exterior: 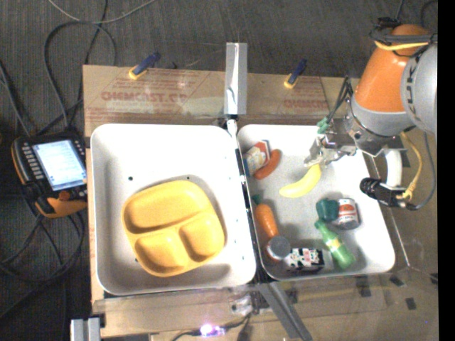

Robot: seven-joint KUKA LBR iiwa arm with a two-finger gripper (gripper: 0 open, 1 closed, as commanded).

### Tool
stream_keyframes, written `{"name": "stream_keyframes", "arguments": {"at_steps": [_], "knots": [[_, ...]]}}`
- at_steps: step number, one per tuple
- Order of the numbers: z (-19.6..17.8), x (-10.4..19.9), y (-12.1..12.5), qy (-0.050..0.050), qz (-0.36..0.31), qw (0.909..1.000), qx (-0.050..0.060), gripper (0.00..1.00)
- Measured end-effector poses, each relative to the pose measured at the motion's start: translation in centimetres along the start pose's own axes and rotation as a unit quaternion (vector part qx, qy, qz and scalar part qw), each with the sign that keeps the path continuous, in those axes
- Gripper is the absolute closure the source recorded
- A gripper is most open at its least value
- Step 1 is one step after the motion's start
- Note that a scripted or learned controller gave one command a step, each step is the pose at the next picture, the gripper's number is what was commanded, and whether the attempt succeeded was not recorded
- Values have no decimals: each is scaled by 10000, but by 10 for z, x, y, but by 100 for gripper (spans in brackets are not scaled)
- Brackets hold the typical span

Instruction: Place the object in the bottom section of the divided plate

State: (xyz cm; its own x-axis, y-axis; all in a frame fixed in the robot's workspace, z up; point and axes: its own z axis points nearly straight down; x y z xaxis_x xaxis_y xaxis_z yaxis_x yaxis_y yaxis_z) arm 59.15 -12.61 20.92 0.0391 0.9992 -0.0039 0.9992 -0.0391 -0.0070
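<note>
A yellow divided plate (174, 226) lies in the left bin (106, 190), with one large section at the back and two smaller ones toward the front. In the right bin (380, 254), a yellow banana (301, 184) lies near the middle. My gripper (321, 155) hangs at the banana's upper right end, close over or touching its tip. The grey and orange arm behind it hides the contact, so I cannot tell whether the banana is gripped.
The right bin also holds a red sausage (268, 163) beside a small packet (254, 155), a carrot (266, 220), a teal cup with a red can (339, 212), a green bottle (336, 248), a grey can (278, 247) and a dark box (306, 258). A tablet (53, 163) sits left of the bench.
</note>
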Motion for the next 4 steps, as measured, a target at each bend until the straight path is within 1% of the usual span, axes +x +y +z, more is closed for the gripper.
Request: {"name": "stream_keyframes", "arguments": {"at_steps": [1, 2, 3, 4], "knots": [[26, 89, -55, 17, 124, 9999, 11, 100], [29, 156, -93, 11, 143, 9999, 12, 100], [94, 254, -117, 5, -373, 9993, 14, 100], [37, 350, -123, -6, -422, 9991, 4, 100]]}}
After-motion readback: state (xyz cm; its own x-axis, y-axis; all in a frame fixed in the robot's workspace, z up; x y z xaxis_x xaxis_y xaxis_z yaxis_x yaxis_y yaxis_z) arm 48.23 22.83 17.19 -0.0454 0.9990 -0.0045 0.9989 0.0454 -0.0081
